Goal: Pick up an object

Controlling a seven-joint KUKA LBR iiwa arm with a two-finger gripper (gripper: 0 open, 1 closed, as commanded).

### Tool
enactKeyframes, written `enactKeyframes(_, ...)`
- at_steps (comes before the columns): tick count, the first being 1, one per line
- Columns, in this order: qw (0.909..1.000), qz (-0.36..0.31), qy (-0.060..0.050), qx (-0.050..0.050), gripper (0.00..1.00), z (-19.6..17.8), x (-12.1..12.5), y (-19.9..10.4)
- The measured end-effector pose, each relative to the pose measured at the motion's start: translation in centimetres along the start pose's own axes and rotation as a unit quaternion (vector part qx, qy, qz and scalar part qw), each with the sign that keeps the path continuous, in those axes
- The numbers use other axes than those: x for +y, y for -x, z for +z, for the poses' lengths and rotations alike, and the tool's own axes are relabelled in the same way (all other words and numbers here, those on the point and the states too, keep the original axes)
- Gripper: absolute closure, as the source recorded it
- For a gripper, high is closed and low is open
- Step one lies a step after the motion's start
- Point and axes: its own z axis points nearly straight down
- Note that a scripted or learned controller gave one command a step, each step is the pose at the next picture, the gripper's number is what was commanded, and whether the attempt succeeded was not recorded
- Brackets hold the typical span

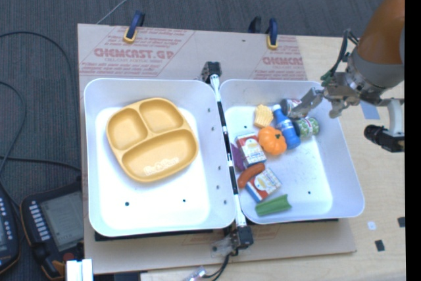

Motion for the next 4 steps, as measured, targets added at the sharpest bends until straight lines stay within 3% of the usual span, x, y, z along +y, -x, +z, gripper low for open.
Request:
enactKeyframes(1,1.0000,0.000,0.007,-0.004,0.00,9.7,2.6,2.1)
enactKeyframes(2,0.9999,-0.001,0.009,-0.005,0.00,10.2,3.0,1.7)
enactKeyframes(3,0.9999,-0.001,0.012,-0.002,1.00,8.9,3.3,1.5)
enactKeyframes(4,0.9999,-0.001,0.011,-0.002,0.00,9.0,3.3,1.5)
